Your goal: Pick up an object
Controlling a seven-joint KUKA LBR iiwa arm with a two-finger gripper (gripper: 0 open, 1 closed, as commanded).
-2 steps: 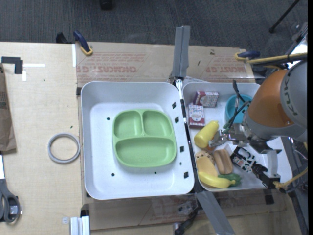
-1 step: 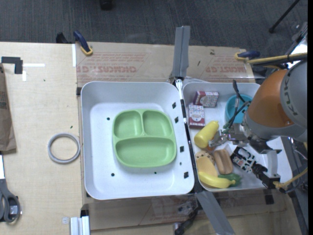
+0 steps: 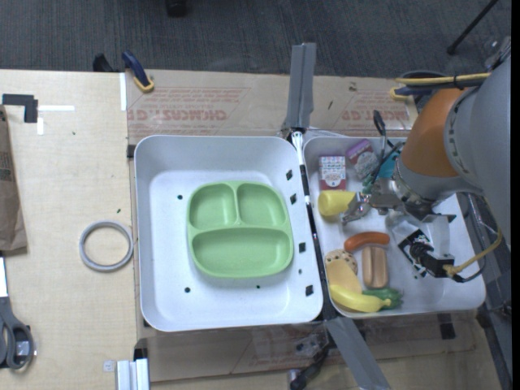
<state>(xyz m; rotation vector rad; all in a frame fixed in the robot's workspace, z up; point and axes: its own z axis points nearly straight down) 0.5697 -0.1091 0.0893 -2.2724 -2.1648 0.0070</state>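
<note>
Arm: grey arm with an orange band reaches in from the right and hangs over the right-hand shallow white bin (image 3: pixel 463 299).
Gripper: the two-finger metal gripper (image 3: pixel 355 210) sits low over the bin's upper middle, tip just beside the yellow lemon-shaped toy (image 3: pixel 334 202); whether its fingers stand apart or together cannot be told, and nothing is seen between them.
Candidate objects: lemon toy near the bin's left wall; small pink-and-white packet (image 3: pixel 332 169) above it; toy hot dog in a tan bun (image 3: pixel 371 258) below the gripper; yellow toy banana (image 3: pixel 354 297) at the bin's near edge.
Left bin: shallow white bin (image 3: pixel 154 242) holds a pale green three-part plastic plate (image 3: pixel 240 230), well apart from the gripper.
Step in hand: judged as the approach or the closing-in on the lemon toy; no lift yet.
Next move calls for: fingers straddling the lemon's round body, a firm close, then a straight rise clear of the packet and hot dog.
</note>
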